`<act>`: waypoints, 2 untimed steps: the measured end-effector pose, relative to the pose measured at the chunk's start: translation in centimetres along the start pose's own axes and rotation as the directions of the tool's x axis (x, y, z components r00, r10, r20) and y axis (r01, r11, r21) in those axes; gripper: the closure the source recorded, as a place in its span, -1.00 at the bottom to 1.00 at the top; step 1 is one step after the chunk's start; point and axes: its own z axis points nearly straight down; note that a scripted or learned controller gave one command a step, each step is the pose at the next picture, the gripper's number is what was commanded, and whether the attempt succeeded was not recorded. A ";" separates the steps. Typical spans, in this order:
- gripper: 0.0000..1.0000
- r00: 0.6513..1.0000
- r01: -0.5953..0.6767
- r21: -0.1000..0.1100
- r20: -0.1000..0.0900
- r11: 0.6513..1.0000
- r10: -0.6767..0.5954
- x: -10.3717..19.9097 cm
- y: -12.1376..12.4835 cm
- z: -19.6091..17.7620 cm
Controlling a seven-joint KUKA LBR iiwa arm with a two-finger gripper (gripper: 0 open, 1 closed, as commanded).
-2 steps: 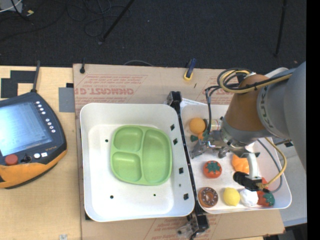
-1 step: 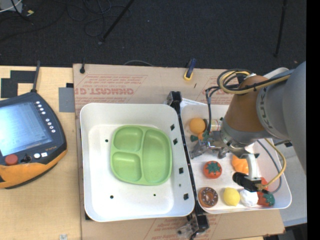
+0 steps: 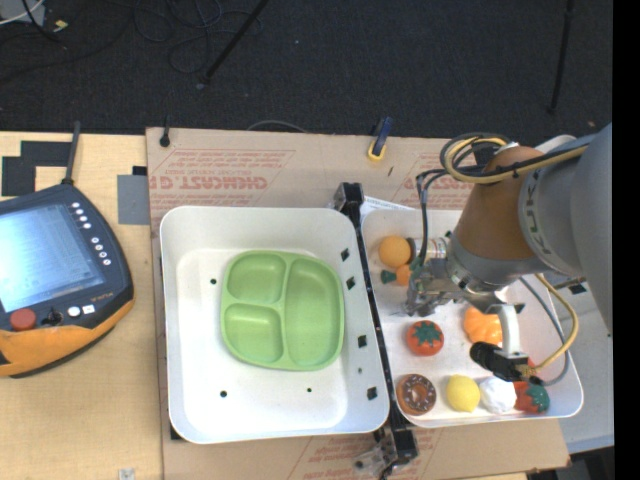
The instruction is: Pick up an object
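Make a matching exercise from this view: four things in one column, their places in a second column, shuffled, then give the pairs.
Things:
1. green divided plate
2. tomato toy
3. chocolate doughnut
4. yellow lemon

Places:
A. right bin, near-left corner
B. middle of the left bin
C. right bin, just below the pincer
D. right bin, near edge, right of the doughnut

Pairs: 1-B, 2-C, 3-A, 4-D

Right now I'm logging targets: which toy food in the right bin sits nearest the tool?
The red tomato, just below the tool; the orange, donut and lemon lie farther off.
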 end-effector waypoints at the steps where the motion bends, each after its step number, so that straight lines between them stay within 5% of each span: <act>1: 1.00 1.000 0.006 -0.008 0.002 1.000 -0.006 -0.6 0.6 -4.5; 2: 1.00 1.000 0.014 -0.009 0.003 1.000 -0.014 -1.1 1.6 -9.8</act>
